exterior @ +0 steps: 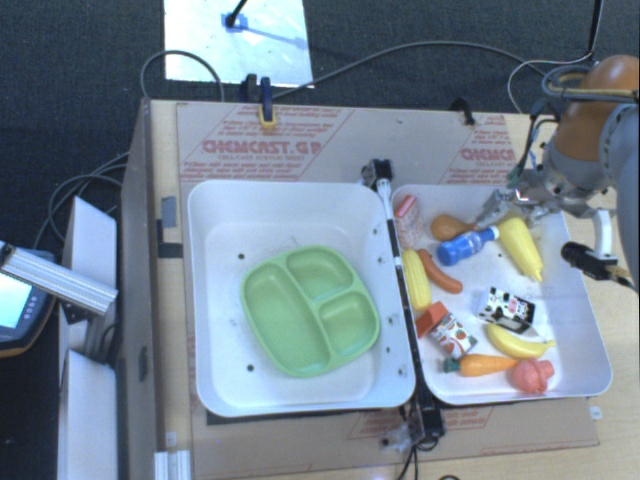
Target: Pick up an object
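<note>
Toys are lying scattered in the right bin (pixel 590 353), and I am seeing them from above at a slant. A blue bottle (pixel 465 245) is lying on its side near the bin's far end, with an orange piece (pixel 450 227) just behind it and a yellow corn cob (pixel 521 246) just to its right. The gripper (pixel 503 202) is hanging over that far end, just above the bottle and the corn, reaching in from the right on the grey arm (pixel 590 153); I cannot tell how it is set, and nothing is showing in its grasp.

Crowding the rest of the bin, a carrot (pixel 442 271) is lying beside a second corn cob (pixel 416 278) along the left wall. A small red carton (pixel 452 336) is sitting nearer the front, a black and white carton (pixel 509 310) is lying in the middle, a banana (pixel 518 343) is just below it, another carrot (pixel 486 365) is at the front, and a pink lump (pixel 531 375) is touching its right end. A pink piece (pixel 404 207) is resting in the far left corner.

The left bin (pixel 215 238) is holding a green divided plate (pixel 310 310). Both bins are sitting side by side on a cardboard sheet (pixel 300 138) with red print. Cables (pixel 420 53) are trailing across dark carpet (pixel 70 58) beyond, and a shiny square sheet (pixel 237 25) is lying at the top.
</note>
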